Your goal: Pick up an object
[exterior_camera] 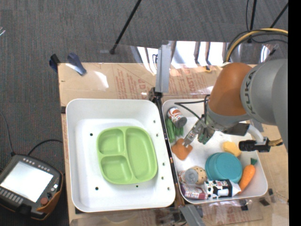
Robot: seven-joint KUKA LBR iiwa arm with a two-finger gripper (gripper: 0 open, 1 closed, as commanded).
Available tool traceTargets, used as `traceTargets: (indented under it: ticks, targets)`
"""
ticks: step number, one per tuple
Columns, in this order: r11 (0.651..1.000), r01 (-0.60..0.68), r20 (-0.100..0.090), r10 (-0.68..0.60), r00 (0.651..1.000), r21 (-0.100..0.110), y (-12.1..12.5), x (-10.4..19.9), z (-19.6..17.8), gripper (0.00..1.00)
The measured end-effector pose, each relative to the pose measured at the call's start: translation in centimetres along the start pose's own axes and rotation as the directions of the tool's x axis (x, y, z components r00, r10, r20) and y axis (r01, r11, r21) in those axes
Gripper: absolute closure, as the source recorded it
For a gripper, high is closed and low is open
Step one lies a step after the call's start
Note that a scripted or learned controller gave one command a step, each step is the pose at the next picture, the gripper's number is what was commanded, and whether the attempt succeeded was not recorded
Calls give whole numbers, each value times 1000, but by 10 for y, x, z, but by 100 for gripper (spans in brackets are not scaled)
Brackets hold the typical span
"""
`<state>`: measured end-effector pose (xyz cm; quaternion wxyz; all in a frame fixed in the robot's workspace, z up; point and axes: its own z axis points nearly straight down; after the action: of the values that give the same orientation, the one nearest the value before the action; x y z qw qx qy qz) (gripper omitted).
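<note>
The orange piece [181, 150] lies in the right bin [261, 188], near that bin's left wall. It sits just below and a bit to the left of the gripper [197, 136], right by its tip. It is too small and dark there to see if they touch. I cannot tell how wide the gripper is open, and I cannot tell if it has hold of anything.

The big grey arm [263, 91] with its orange band comes in from the right and leans over the right bin. The left bin [75, 126] is white and wide. A green plate [127, 154] with three parts lies flat in the middle of it.

In the right bin, a blue-green bowl [225, 167] sits to the right of the orange piece. An orange carrot [248, 174] leans on the bowl's right side. A cow-spotted bottle [222, 188] lies along the front wall. A small can [177, 116] lies near the back left corner, above the orange piece. A yellow thing [231, 148] rests just above the bowl. A long green thing [170, 131] lies along the left wall, just below the can.
</note>
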<state>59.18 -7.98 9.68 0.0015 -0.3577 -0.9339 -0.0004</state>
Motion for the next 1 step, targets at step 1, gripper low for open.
traceTargets:
  ticks: [1]
  targets:
    - [983,184,12,-184,983,-6,71,1,-134,100]
